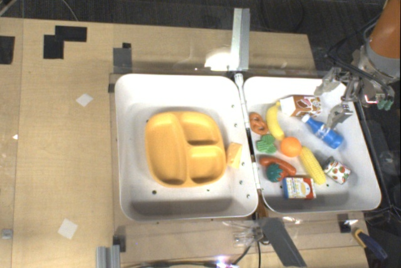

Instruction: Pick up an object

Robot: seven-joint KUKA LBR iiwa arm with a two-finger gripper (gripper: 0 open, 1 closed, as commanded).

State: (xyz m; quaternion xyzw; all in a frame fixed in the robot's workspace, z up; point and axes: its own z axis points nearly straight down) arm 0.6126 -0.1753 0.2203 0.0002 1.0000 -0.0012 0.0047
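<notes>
Nearest the camera, front of the right bin (369, 195): a small juice carton (298, 187) lying flat, a spotted little packet (338, 171) by the right wall, a corn cob (312, 164) angled between them. All crowded, so a grab here could easily drag a neighbour along.

Next row back: red chilli (279, 164) with a dark green piece (274, 174) touching it, orange ball (291, 146), broccoli (267, 144). The ball is round and would likely roll off the fingertips if pinched off-centre.

Left bin (125, 135) holds a yellow divided tray (185, 148) and a pale yellow wedge (234, 153) just beside it. Well apart from the arm, no risk there.

Further back in the right bin: banana (274, 120), pretzel (257, 123), brown-and-white snack packet (303, 106), blue bottle (324, 134).

The gripper (342, 110) sits above the bottle's upper end, fingers apart, nothing between them. The bottle looks like the pick target, lying on its side, slanted, cap end toward the fingers.

Risks, my read: the fingers straddle the narrow end rather than the body, so closing could squirt the bottle out or just spin it. One finger looks close to the snack packet and may land on it or pinch both. A smooth cylinder is slip-prone on the lift. The bin's far wall is near, leaving little room for the wrist.
</notes>
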